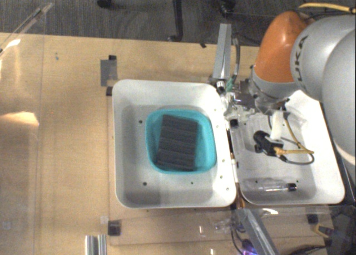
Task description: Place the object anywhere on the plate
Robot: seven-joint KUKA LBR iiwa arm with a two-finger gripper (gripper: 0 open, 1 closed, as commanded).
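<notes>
A dark grey ribbed block [178, 141] lies flat on the turquoise plate [207, 156], well inside its rim and slightly askew, with the plate itself sitting in the middle of the left white bin [128, 159]. By the look of it, the placing step is done: the block rests wholly on the plate, apart from the robot and with nothing touching it. What remains seems only to keep the arm away from the plate, so that nothing knocks the block off. The gripper [240, 106] hangs at the near wall between the two bins, over the upper left corner of the right bin [328, 184], tucked beneath the grey arm [328, 42] and its orange band. From this slanted overhead view it cannot be told whether the claw is apart or together, as the wrist hides its tip. Nothing can be seen held in it, and it stands well apart from the block. A slim clear tube [272, 186] lies along the lower edge of the right bin. Both bins rest on a pale wooden bench [55, 148].
</notes>
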